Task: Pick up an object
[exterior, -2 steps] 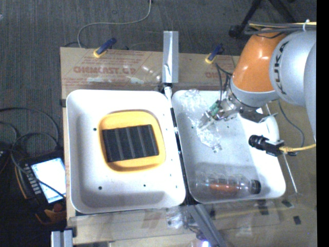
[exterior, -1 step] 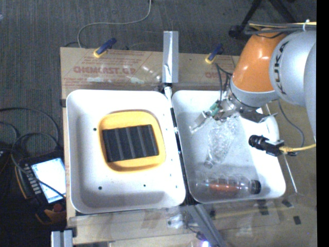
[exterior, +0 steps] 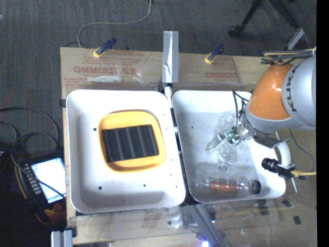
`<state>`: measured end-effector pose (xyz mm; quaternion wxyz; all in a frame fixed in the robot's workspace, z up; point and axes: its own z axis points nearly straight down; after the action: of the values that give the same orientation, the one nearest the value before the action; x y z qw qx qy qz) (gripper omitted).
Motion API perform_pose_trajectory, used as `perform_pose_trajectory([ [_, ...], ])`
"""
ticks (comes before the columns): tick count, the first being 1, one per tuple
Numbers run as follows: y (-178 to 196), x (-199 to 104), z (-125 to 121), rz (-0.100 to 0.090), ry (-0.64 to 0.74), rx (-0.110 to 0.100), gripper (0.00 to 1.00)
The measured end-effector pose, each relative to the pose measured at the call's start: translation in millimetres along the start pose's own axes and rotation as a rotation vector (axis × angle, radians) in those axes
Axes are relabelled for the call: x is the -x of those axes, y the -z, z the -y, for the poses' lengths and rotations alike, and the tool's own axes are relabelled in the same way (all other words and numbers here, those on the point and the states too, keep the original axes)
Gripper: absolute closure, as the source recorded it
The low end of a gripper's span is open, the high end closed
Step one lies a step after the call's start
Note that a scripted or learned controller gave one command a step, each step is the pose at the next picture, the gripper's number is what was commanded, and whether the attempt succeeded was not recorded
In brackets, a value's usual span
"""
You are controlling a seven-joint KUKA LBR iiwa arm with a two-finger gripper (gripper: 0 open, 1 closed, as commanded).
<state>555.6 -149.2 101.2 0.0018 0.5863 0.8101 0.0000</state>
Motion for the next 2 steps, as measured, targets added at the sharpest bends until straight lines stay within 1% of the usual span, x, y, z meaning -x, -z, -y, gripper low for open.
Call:
perform_pose_trajectory([
  [1, -0.1, -0.3, -0.2, -0.001, 0.000, 0.000, 0.00],
  [2, -10.5, 29.3, -37.4, -0.005, 0.017, 0.001, 0.00],
])
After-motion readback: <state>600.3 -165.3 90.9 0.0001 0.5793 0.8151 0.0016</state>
